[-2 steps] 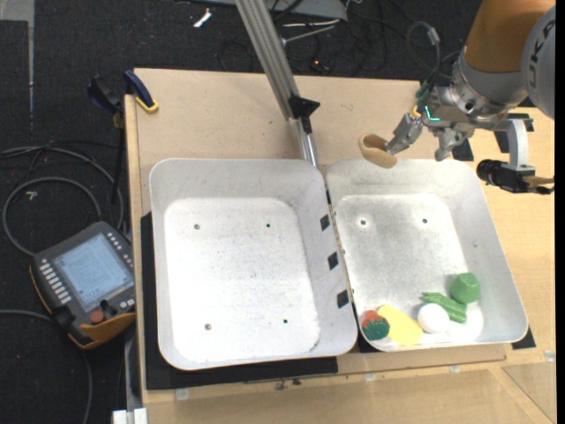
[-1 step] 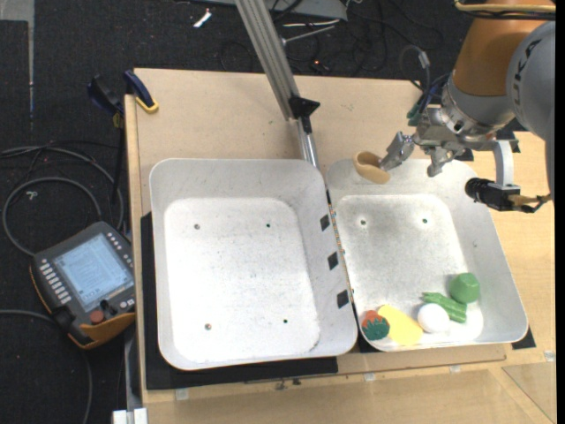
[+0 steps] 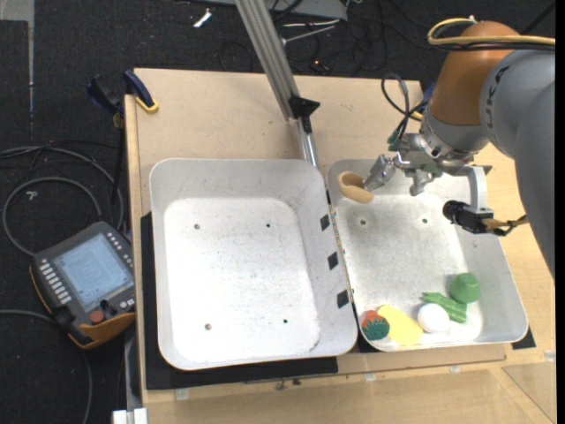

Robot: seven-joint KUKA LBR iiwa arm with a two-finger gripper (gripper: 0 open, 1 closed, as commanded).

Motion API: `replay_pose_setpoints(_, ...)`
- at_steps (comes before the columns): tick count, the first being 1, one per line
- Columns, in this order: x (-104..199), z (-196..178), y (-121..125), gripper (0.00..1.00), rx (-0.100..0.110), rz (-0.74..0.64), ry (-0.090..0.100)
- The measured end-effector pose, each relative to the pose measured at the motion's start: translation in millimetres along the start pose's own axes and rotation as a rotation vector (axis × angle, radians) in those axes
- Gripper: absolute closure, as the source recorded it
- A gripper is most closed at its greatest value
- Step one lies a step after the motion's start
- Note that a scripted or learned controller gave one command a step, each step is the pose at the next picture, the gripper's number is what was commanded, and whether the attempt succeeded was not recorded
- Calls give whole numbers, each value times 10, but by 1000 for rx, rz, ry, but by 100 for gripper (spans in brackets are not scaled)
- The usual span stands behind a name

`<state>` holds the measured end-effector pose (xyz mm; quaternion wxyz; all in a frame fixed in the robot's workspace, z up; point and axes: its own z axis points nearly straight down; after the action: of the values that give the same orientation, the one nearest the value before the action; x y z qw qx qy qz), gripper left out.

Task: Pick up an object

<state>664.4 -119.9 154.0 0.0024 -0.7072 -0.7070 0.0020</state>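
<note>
A small tan cup-shaped object (image 3: 355, 186) lies at the far left corner of the right bin (image 3: 494, 263), against its rim. The gripper (image 3: 399, 171) hangs just to the object's right, its fingers spread apart, the nearer finger (image 3: 378, 174) close beside the object with nothing between the fingers. Well apart, at the bin's near edge, sit a green object (image 3: 458, 291), a white ball (image 3: 433, 317), a yellow piece (image 3: 403, 327) and a red and green item (image 3: 374, 323). The left bin (image 3: 168, 237) sits alongside.
</note>
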Motion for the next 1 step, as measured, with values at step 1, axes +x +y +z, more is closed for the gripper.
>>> replay_pose_setpoints(1,8,541,-8,0,-1,0,0)
